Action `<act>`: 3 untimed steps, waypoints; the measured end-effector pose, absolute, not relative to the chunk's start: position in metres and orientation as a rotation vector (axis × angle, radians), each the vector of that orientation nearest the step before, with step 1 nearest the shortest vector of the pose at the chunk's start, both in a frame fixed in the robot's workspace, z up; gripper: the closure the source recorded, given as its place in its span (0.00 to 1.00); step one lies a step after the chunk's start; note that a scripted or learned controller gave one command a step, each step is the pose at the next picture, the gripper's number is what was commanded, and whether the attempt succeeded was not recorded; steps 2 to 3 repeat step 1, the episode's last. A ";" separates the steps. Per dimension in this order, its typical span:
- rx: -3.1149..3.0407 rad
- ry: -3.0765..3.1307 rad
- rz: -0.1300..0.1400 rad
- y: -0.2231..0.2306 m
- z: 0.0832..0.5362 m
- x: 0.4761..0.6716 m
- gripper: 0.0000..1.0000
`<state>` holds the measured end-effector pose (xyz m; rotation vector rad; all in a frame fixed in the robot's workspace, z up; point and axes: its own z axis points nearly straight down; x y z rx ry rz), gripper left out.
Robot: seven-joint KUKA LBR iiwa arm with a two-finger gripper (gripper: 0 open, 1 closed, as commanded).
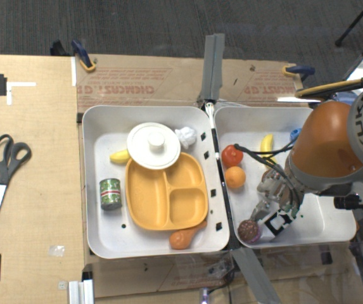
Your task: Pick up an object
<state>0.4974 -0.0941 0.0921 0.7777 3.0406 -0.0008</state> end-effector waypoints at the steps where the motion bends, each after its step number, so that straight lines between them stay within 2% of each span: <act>1: 0.739 3.050 0.000 -0.092 0.092 0.565 0.00; 3: 0.739 3.050 0.000 -0.092 0.092 0.565 0.00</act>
